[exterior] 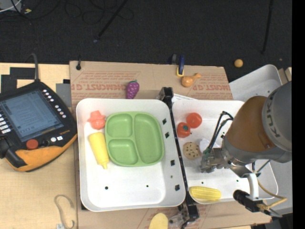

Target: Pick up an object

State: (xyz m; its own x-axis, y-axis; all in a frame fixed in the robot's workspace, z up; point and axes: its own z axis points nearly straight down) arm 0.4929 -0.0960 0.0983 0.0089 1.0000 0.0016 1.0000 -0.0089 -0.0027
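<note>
Arm (259,128) covers much of right bin (224,194); gripper (206,166) beside cookie (192,150), grip state can't tell. Tomatoes (193,120), corn (205,193) there too; left bin (124,190) w/ green tray (134,139), yellow bottle (99,149), maybe strawberry (96,120).

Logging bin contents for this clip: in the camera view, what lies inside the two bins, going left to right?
Pink toy → yellow bottle → green divided plate → tomato with a green stem → cookie → corn cob.
</note>
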